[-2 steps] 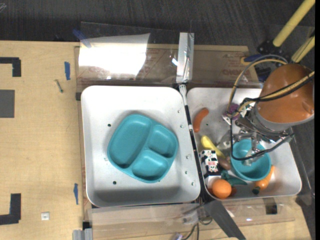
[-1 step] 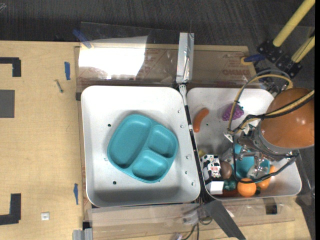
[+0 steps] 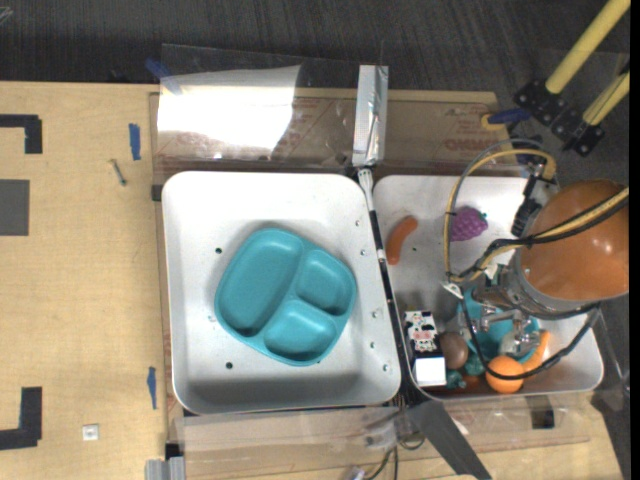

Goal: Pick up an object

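Two shallow white bins are seen side by side on the bench. In the left white bin [image 3: 190, 268] a teal plastic plate with three compartments [image 3: 286, 294] lies near the middle, turned at a slant, with bare white floor left on every side of it up to the rim.

The right white bin [image 3: 420, 203] is crowded along its near edge. A small black-and-white printed carton [image 3: 421, 331] lies just beside the wall shared with the left bin, and a white rectangular block [image 3: 430, 370] sits just below it; the print on the carton is too small to be read. A brown rounded object [image 3: 454, 348] lies next to them, and an orange ball [image 3: 506, 373] rests close to the near rim. Farther back, an orange sausage-shaped piece [image 3: 401, 239] and a purple grape-like cluster [image 3: 467, 224] lie apart, with open floor between and around them.

The two-finger gripper [image 3: 498, 334] is lowered among the near-edge objects, just above the orange ball. Whether it is closed or released cannot be told, nor is anything seen held.
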Robot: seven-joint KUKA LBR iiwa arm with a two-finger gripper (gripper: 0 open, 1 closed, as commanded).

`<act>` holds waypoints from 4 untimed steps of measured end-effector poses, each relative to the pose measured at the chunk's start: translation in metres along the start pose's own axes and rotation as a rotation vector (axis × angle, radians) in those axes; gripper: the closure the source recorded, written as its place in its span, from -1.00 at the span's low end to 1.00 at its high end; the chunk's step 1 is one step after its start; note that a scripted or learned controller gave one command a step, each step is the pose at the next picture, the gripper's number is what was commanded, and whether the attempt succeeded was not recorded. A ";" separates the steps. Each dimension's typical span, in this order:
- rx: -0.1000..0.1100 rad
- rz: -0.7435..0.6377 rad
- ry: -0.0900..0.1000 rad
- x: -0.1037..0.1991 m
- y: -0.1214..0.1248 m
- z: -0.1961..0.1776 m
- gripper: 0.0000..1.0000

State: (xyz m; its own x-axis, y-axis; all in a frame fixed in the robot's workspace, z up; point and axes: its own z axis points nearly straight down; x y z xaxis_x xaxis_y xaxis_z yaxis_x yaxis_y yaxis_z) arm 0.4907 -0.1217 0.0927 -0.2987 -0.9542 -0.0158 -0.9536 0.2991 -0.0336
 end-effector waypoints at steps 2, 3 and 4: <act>-0.035 -0.300 0.005 0.031 -0.086 -0.015 -1.00; 0.001 -0.431 -0.010 0.064 -0.049 -0.005 -1.00; -0.021 -0.355 0.001 0.022 -0.142 0.006 -1.00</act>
State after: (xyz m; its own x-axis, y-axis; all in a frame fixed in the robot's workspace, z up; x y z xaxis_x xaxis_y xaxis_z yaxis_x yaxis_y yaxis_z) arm 0.6199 -0.1848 0.0915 0.0519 -0.9986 -0.0053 -0.9985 -0.0518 -0.0165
